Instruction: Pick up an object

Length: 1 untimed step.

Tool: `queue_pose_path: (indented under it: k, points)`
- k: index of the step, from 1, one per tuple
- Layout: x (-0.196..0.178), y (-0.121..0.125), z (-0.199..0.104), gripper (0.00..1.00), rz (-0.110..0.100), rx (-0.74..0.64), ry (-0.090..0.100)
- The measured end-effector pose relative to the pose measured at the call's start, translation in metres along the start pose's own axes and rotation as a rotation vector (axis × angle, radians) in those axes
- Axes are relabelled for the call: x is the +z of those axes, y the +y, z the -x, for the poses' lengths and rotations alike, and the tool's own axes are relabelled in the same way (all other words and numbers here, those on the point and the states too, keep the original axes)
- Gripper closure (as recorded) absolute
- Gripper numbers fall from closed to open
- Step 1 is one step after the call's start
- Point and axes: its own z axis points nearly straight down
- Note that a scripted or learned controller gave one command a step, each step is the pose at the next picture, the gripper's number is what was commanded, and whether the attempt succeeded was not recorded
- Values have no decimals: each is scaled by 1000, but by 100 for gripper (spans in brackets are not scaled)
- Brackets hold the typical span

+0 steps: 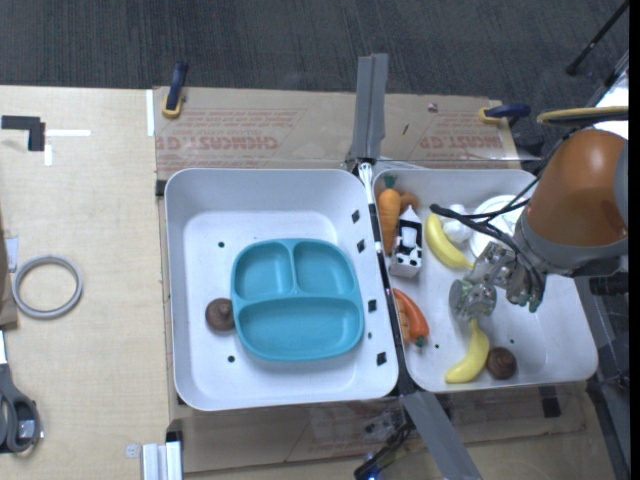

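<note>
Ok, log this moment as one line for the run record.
arm: over right bin | gripper: low between two bananas, grasp unclear | left bin: blue divided plate, brown ball

One fixed camera, high above my desk (80, 208), looking down at a slant.

From here I see both white bins side by side, the left bin (190, 268) near the middle of the frame and the right bin (560, 348) toward the right edge. The far side of the scene sits at the top, where dark floor (250, 18) shows beyond the desk. The arm (580, 193) enters from my right. The view is wide, taking in bare desk left of the bins.
</note>
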Motion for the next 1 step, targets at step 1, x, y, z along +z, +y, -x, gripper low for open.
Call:
queue_pose_path:
  k: [1]
  points:
    - [0,0,0,0,0,0,0]
